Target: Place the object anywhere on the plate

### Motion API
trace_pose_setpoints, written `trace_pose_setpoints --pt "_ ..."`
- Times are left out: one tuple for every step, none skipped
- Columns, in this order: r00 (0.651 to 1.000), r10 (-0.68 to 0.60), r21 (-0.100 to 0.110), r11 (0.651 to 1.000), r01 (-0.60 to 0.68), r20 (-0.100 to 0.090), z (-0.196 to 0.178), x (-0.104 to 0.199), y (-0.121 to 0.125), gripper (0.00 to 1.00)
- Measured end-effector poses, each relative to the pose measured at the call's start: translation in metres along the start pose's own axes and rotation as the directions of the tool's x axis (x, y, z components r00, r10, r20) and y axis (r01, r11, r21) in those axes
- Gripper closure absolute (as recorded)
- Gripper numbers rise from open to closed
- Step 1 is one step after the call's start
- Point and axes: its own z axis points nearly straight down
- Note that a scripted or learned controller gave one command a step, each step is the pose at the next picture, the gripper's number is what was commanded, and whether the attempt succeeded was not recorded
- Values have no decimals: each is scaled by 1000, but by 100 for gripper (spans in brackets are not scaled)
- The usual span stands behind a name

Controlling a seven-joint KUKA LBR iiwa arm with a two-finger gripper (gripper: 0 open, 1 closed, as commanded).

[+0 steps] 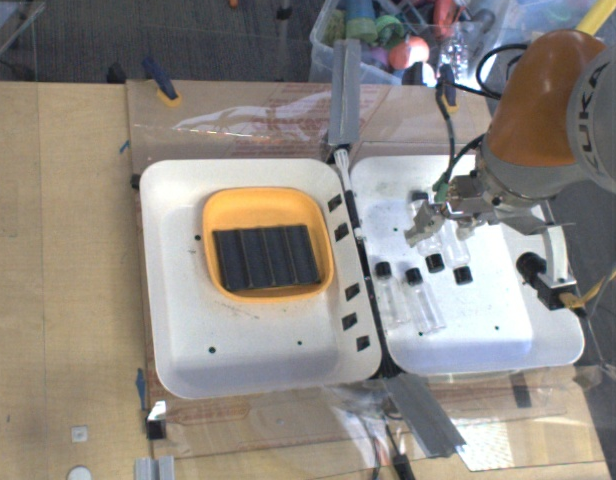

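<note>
An orange plate sits in the left white bin. A black ribbed rectangular object lies flat on the plate, covering most of its middle. My gripper hangs over the right white bin, well to the right of the plate and apart from the black object. The grey arm with its orange band reaches in from the right and hides part of the right bin's back.
Several small clear pieces with black ends lie on the right bin's floor below the gripper. A ridge with black clips divides the two bins. A clear tub of colourful toys stands behind the bench.
</note>
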Motion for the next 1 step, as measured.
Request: trace_pose_setpoints --pt "974 -228 -3 974 228 3 -28 2 87 100"
